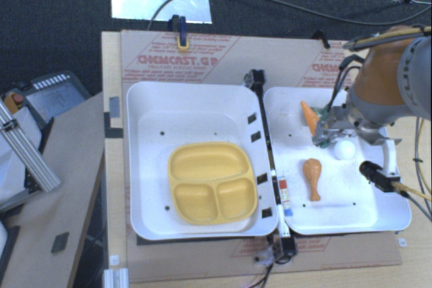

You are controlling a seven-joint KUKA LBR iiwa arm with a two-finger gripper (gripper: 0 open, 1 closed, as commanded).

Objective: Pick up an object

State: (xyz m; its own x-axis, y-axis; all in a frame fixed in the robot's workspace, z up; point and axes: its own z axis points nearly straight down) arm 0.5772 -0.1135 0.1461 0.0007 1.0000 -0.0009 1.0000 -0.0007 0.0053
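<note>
Apparently hovered with gripper [324, 135] low beside carrot [309, 116] and ball [345, 150], grip unreadable; needed descent and closing next.

In the right bin [378, 212], carrot [309, 115], ball [345, 150] and drumstick [312, 177] crowd the middle; its near strip lies open.

Bright even overhead light, soft shadows, glare on white bins [202, 104], perhaps slightly soft focus
</note>
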